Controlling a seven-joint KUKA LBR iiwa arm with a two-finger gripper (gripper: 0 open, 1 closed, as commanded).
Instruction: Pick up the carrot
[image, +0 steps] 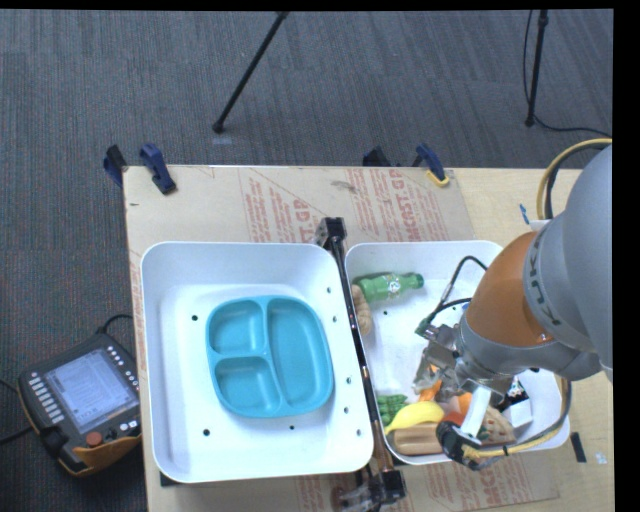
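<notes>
1. Camera view: my arm (530, 300) reaches into the right bin (480, 250), and my end effector (452, 400) hangs low over the clutter at that bin's near edge. Whether it is open, closed or gripping anything I cannot tell, since my wrist covers it.
2. The carrot (456, 408) shows as small orange patches just beside my end effector, toward the right bin's near edge. It is wedged among a yellow banana (415, 415), a green piece (392, 407) and a brown piece (425, 437), mostly hidden under my wrist.
3. A green bottle (390, 287) lies toward the right bin's far wall, well apart from the carrot.
4. The left bin (170, 300), beside the right bin, carries a blue divided plate (268, 355).
5. Handling, as I judge it: the carrot looks like a light, stiff toy with a smooth, possibly slippery skin. I would close across its thicker middle, because a tapered tip could squirt out, and the neighbours crowd its sides.
</notes>
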